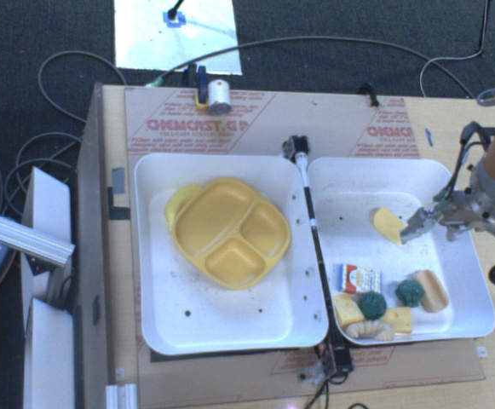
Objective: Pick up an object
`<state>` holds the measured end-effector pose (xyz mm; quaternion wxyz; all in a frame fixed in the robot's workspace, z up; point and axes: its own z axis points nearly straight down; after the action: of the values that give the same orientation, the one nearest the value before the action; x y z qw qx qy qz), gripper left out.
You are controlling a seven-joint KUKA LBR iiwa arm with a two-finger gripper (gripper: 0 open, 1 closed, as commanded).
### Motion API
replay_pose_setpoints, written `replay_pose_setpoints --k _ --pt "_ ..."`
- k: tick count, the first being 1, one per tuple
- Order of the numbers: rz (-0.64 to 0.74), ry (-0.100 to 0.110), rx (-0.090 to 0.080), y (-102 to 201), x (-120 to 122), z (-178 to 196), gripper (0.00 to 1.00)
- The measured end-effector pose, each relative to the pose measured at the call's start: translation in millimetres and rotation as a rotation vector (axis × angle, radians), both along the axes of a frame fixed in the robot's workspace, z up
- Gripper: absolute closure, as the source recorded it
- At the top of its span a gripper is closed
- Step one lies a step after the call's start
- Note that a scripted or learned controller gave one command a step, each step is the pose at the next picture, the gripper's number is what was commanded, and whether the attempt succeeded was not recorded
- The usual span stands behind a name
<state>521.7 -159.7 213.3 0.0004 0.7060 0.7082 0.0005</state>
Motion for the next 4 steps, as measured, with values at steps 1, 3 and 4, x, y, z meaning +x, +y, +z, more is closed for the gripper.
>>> replay_pose_setpoints --k 1,3,4 --pt "0.001 0.001 0.000 2.1 78.2 -73.4 0.00" --pt "0.002 -0.003 -0.002 -30.0 134.0 -128.0 0.00" --pt "0.002 -0.001 0.000 7.7 98.2 -127.7 0.00"
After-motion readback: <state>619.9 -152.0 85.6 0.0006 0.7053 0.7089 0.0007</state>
